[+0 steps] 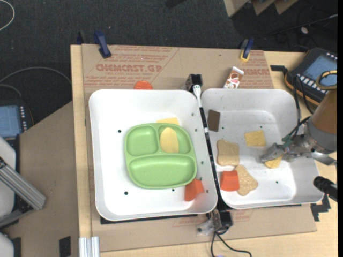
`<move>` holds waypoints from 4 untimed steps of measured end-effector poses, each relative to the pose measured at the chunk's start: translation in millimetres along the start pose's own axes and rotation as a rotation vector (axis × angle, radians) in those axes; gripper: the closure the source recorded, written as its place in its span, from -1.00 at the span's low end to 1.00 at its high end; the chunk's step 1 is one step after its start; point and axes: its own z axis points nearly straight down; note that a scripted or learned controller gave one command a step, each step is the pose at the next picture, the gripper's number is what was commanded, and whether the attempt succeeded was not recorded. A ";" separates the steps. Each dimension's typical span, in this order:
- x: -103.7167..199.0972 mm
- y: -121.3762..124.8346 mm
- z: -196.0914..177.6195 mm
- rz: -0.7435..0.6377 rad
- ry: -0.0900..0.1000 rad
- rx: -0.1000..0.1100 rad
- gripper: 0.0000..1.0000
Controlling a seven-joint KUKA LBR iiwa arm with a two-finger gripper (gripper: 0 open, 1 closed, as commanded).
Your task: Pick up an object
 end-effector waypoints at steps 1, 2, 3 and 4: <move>0.0 104.2 -20.7 -0.008 -0.009 -0.012 -1.00; 60.4 79.7 1.3 -0.006 -0.005 0.001 -1.00; 9.2 88.1 -0.9 0.002 -0.013 -0.008 -1.00; 12.6 -13.8 0.5 0.004 -0.006 0.005 -1.00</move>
